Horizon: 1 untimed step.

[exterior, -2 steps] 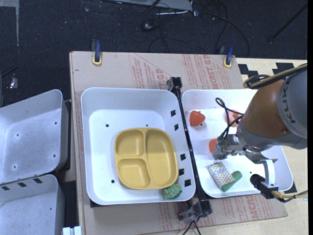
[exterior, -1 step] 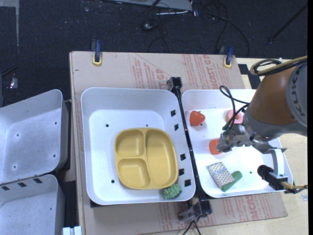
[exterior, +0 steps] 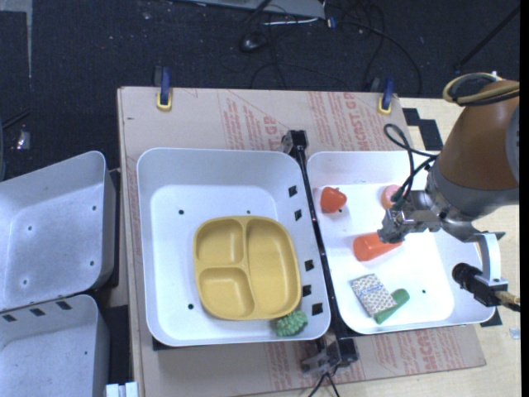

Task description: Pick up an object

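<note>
Camera view: gripper [exterior: 392,229] touches orange cup [exterior: 371,246] (tomato [exterior: 333,199] nearby).

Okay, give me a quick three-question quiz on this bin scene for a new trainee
1. True or false: the yellow divided plate lies in the left bin.
2. Which thing is nearest the tool? A) the green fuzzy object B) the orange cup C) the red object
3. Fill in: the patterned packet in the right bin touches a ____ item at its lower right.

Key: 1 true; 2 B; 3 green
</note>
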{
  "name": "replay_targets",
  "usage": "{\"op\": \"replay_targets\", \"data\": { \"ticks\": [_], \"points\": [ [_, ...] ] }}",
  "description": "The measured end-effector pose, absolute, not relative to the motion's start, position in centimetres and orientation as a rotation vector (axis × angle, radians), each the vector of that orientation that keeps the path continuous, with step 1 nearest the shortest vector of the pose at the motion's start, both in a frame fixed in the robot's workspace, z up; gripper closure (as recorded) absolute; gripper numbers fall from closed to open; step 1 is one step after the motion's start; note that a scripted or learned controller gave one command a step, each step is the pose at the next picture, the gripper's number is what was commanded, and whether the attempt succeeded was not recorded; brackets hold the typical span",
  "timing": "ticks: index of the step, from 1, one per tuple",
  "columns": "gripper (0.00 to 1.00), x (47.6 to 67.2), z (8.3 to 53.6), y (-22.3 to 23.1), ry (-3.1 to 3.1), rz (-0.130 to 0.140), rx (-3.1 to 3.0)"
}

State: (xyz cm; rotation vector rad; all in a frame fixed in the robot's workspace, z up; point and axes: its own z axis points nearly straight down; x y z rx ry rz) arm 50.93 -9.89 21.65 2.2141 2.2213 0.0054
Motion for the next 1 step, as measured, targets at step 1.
{"op": "replay_targets", "data": {
  "ticks": [1],
  "points": [
    [1.00, 51.68, 21.04, -4.34, 2.232, 0.002, 2.213]
  ]
}}
